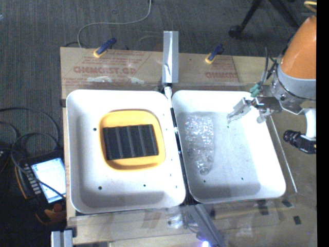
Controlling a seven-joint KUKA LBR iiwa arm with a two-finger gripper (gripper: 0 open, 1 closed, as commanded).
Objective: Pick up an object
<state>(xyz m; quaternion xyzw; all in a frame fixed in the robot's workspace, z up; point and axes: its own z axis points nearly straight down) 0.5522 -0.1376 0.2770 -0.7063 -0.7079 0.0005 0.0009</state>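
One crinkled clear bottle (199,140) lies flat; jaws' (248,108) state is perhaps unreadable, blurred.

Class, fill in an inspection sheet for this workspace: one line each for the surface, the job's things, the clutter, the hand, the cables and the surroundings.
Surface: left bin and right bin, both white, side by side on a bench.
Job's things: yellow tray with dark ridged insert lies in the left bin; clear plastic bottle lies in the right bin.
Clutter: nothing seen in the bins; two clamps on the cardboard behind.
Hand: hand over the right bin's far right corner, apart from the bottle, holding nothing.
Cables: a thin cable on the carpet behind.
Surroundings: handheld screen at left; chair base at top.
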